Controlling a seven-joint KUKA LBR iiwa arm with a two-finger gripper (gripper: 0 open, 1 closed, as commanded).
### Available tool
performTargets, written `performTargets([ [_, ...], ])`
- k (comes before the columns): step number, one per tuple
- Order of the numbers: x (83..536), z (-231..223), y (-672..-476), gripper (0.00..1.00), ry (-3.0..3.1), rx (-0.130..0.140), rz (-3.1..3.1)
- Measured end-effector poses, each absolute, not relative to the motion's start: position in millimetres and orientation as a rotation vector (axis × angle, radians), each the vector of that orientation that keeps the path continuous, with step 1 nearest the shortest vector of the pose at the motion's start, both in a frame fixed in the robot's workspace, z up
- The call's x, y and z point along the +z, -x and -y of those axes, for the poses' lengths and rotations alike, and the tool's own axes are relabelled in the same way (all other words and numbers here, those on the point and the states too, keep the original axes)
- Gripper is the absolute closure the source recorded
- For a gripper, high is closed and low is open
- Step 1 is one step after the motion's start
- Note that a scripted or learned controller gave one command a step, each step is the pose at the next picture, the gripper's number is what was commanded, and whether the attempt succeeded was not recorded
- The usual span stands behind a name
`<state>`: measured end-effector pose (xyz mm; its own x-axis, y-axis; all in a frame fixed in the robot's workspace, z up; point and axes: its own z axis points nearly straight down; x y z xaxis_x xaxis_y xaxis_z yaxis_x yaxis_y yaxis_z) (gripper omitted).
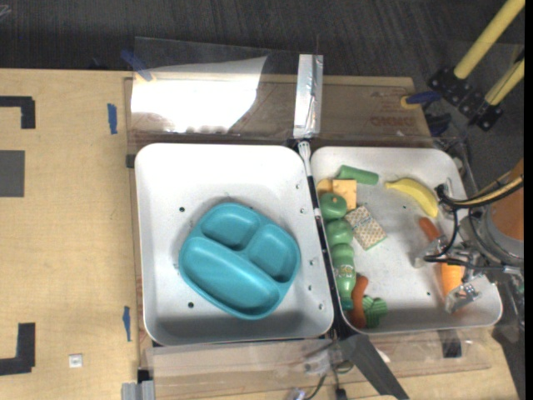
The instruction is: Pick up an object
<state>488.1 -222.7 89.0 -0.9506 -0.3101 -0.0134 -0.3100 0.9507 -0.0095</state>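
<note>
The right bin (393, 267) holds several toy foods. A yellow banana (414, 192) lies at the back, with a green piece (356, 174) and an orange block (341, 192) to its left. A speckled block (365, 227) sits beside a row of green vegetables (339, 242) along the left wall. A carrot (360, 293) and a green sprig (376, 308) lie at the front. My gripper (463, 291) hangs low in the bin's front right corner, right beside an orange piece (450, 275). Cables hide its tip. A small red piece (427, 227) lies just behind.
The left bin (158, 223) holds a teal divided plate (240, 258). The arm's orange band (506, 219) and black cables hang over the right bin's right rim. A clear plastic sheet (200, 90) and yellow poles (495, 25) stand behind the bins.
</note>
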Motion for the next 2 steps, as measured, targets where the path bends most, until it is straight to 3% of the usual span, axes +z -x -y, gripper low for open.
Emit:
performTargets([
  [2, 89.1, 223.2, -491.6, 0.0, 0.709, -0.012, -3.047],
])
